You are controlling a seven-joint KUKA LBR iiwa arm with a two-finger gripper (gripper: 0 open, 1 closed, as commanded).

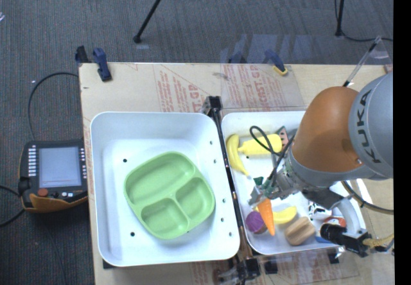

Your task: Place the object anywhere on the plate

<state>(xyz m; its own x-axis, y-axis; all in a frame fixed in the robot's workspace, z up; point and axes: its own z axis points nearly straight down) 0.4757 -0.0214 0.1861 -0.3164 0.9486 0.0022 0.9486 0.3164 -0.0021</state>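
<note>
The gripper (264,195) hangs low in the right bin (239,123), fingers clamped on a carrot (267,217), well apart from the green plate (168,195)

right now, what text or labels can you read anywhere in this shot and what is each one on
"KUKA" - dark letters running down the grey arm, beside its orange band.
Red printed text and triangle marks on the cardboard sheet under the bins: seen reversed and too blurred to read.
Screen and buttons of the handheld control pendant on the floor: too small to read.
Green plate and white bins: no lettering seen.
</note>
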